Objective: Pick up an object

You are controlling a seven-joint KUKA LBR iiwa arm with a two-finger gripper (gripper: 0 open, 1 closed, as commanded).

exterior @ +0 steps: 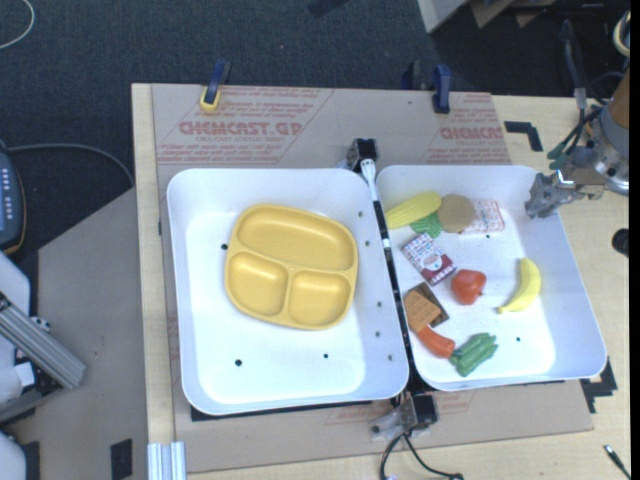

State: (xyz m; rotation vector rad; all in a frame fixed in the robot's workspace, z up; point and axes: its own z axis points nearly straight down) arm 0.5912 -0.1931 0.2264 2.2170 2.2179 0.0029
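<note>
- Grey gripper (pixel 541 200) hangs over the right bin's (pixel 580 298) far right rim; I cannot tell how its jaws stand.
- Nearest it I see a yellow banana (pixel 523 286), apart from it.
- Further left lie a tomato (pixel 468 286) and corn cob (pixel 413 209).
- My left bin (pixel 200 298) holds a yellow divided plate (pixel 291 266).

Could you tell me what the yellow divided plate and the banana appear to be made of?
The plate looks like moulded plastic, matte to satin: uniform yellow with soft rounded compartment edges. The banana is probably a plastic toy, smooth and evenly coloured, though this view cannot settle it.
</note>
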